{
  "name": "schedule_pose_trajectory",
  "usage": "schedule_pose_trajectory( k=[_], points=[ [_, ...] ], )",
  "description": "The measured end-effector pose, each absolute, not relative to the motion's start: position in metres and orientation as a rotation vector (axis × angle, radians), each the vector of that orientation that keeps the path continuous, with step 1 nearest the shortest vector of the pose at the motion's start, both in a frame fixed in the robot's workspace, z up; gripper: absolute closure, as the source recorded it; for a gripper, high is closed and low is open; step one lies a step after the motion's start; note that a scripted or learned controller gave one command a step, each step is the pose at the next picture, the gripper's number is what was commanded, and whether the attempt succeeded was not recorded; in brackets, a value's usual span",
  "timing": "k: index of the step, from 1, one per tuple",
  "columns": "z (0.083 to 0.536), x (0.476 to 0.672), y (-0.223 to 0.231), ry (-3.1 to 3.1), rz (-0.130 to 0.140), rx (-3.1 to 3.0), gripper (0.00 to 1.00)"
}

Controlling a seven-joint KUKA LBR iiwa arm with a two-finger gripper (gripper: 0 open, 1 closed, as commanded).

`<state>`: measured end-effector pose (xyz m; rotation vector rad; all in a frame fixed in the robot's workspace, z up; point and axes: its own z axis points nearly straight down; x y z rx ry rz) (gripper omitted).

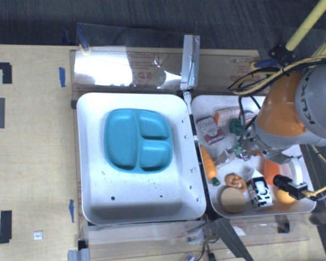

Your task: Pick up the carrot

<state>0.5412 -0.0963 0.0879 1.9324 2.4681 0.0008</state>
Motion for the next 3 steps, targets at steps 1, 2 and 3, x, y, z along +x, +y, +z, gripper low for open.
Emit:
schedule_pose_trajectory(
  k=[1,2,3],
  points=[
    [0.19,0.609,-0.09,2.435,0.01,1.968,0.0],
    [0.203,0.637,-0.084,2.337,0.003,2.093,0.0],
    [0.142,0.572,-0.104,2.317,-0.007,2.127,0.0]
  ],
)
